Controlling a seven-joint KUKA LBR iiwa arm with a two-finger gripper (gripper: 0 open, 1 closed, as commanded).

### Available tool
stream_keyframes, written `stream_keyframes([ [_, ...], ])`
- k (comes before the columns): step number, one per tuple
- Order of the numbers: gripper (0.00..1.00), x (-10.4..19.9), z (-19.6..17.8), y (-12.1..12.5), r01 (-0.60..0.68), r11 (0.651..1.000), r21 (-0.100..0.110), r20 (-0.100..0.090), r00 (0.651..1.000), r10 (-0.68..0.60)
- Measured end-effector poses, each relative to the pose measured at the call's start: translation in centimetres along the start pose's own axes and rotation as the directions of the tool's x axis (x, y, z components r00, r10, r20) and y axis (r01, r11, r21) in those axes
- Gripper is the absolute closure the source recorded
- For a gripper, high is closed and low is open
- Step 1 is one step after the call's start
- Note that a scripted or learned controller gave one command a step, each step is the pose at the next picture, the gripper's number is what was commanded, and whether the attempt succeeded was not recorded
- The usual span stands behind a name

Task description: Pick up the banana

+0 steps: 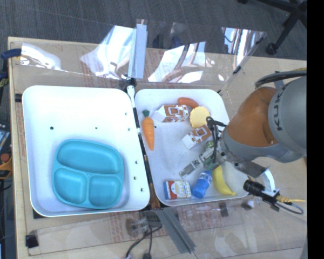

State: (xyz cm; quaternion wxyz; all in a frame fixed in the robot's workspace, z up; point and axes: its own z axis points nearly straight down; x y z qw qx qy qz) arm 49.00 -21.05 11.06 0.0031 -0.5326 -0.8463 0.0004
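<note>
Low in the right bin (pixel 227 106), the end effector (pixel 197 165) (jaw state unclear) hovers beside the banana (pixel 222 181).

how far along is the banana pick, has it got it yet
Done: the arm has reached into the right bin, with the gripper low among the items. In hand: nothing visibly; the banana lies on the bin floor beside the blue bottle, not between the fingers. Left: grasp and lift the banana.

Tray (pixel 89 171) in left bin (pixel 38 107); banana (pixel 223 181) at right bin (pixel 159 196) btm-right, bottle (pixel 202 184) just left.
</note>
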Motion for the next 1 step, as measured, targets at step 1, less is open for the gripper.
stream_keyframes([
  [1,0.00,0.44,1.58,-0.82,-0.018,1.000,-0.011,0.010,1.000,0.018],
])
